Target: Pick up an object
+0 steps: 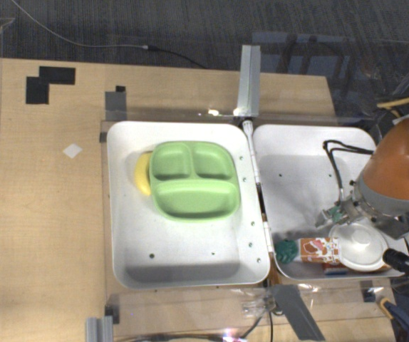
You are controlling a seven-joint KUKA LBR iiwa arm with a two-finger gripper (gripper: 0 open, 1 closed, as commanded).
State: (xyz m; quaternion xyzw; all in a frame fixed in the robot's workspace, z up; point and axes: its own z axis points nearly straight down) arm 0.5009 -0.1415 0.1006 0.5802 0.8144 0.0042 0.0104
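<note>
The little red-and-white carton, a teal thing & a white bowl are lying along the low edge of the right bin, lower right of the frame. Nothing is looking lifted yet, so the pick isn't done. The gripper is hanging right by the bowl's upper-left rim; can't tell if it's spread or pressed together.

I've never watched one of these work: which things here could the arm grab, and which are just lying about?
Near the gripper, right bin:
white bowl
small carton
dark green object

Lying apart, left bin:
green divided tray
yellow item beside and partly under it
</note>
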